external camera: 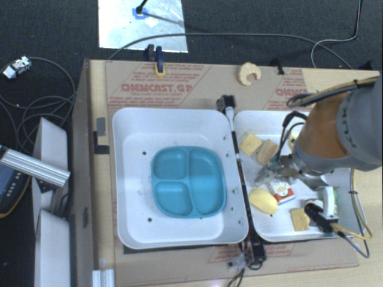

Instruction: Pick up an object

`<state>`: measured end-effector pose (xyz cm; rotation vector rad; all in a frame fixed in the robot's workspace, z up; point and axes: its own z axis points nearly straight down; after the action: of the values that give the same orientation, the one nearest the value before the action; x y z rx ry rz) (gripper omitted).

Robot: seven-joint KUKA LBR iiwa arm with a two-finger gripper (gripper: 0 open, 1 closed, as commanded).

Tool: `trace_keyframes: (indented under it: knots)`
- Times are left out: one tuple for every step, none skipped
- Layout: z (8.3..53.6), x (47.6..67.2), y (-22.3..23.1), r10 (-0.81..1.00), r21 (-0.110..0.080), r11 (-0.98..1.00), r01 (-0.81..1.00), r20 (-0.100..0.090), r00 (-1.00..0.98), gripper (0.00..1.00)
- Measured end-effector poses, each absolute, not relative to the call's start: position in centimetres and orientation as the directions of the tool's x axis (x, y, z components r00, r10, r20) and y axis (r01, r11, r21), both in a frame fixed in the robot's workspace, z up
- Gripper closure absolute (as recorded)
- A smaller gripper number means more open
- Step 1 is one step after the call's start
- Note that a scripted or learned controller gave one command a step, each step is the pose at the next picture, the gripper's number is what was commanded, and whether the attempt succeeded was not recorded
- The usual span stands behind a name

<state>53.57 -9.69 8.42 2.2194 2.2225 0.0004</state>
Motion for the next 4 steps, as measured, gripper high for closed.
trace_keyframes:
  knots:
    - [8.5,58.9,-10.9,1.000,0.003,0.002,1.000,-0.001,-0.002,0.00]
    - [8.4,52.3,-12.1,1.000,0.000,0.001,1.000,0.000,-0.001,0.00]
    - [8.4,50.5,-9.4,1.000,0.000,0.002,1.000,0.001,-0.002,0.00]
    - [9.4,50.6,-9.4,1.000,0.003,0.004,1.000,0.001,-0.004,1.00]
